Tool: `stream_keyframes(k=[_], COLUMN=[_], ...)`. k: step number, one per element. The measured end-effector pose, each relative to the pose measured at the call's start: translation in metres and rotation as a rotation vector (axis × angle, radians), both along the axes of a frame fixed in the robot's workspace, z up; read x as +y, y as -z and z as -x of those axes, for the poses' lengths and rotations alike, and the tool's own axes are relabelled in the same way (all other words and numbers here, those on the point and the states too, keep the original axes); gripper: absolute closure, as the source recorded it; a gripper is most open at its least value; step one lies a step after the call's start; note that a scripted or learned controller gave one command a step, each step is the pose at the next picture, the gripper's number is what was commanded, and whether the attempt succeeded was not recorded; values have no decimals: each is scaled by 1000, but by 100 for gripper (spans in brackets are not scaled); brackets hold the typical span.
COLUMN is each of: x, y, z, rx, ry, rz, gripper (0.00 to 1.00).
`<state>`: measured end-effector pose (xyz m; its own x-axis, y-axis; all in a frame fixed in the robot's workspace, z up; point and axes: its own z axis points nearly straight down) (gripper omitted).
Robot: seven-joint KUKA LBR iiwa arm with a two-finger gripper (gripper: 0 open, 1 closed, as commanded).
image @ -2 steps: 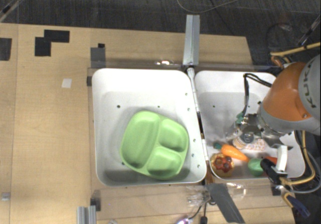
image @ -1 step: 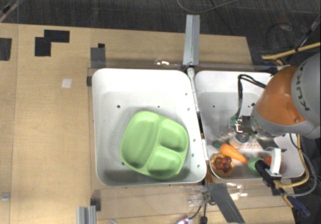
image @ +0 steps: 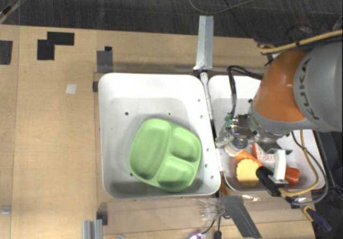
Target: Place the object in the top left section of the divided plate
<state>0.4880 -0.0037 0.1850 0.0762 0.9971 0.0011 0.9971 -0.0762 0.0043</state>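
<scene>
My hand (image: pixel 239 141) hangs over the right bin (image: pixel 320 179), grip unreadable; the green divided plate (image: pixel 164 154) sits at nine o'clock.

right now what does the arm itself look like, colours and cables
The arm is grey with a broad orange band above the wrist and dark lettering on its grey shell. Black cables loop along the wrist. The hand is a metallic block with small fittings.

The light wooden tabletop (image: pixel 48 141) bears two shallow white bins side by side: the left bin (image: pixel 115 104) and the right bin (image: pixel 220 90). Black patches (image: pixel 53 45), possibly tape, mark its far left part.
</scene>
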Motion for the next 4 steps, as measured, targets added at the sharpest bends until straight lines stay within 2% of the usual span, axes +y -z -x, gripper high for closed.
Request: stream_keyframes(k=[1,2,3,4], x=[-13,1,0,-43], y=[-36,-14,1,1], z=[-16,-46,1,1], rx=[0,0,2,1], ry=[-366,-214,-376,-638], rz=[2,2,2,3], gripper=[100,100,100,100])
